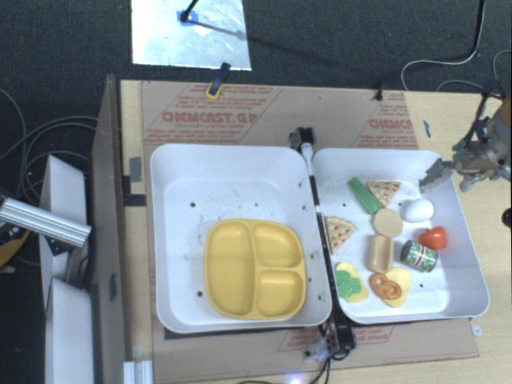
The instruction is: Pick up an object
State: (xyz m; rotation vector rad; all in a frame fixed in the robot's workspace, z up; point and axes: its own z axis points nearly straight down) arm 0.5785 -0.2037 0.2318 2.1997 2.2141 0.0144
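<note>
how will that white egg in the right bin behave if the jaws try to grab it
The white egg looks smooth and rounded, so it would probably slip sideways under a pinch that is off-centre. It would likely roll if nudged, though the beige disc and red tomato close by might stop it. It looks like toy food, so probably light and stiff.

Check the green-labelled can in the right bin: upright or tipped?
Tipped. The can lies on its side on the right bin floor, its round end facing the camera, beside the red tomato.
</note>
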